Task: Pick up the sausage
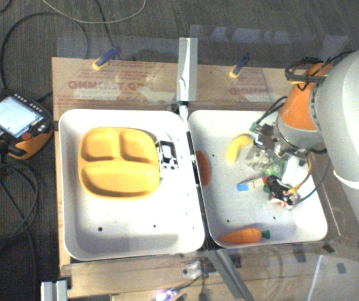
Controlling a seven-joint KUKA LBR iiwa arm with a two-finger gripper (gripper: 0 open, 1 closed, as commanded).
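The sausage (203,167), a reddish-brown oblong, lies against the left wall of the right bin (230,221). My gripper (262,157) hangs over the right half of that bin, below the orange wrist band. It is roughly a hand's width to the right of the sausage and just right of a yellow banana (237,148). Wires and the gripper body clutter the view around its tip. Nothing of the sausage is at the gripper.
A carrot (241,235) lies along the right bin's front wall. A small blue-and-white item (249,185) sits left of the gripper's cabling. The left bin (104,231) holds a yellow divided plate (118,162). A teach pendant (13,121) rests off the bench at left.
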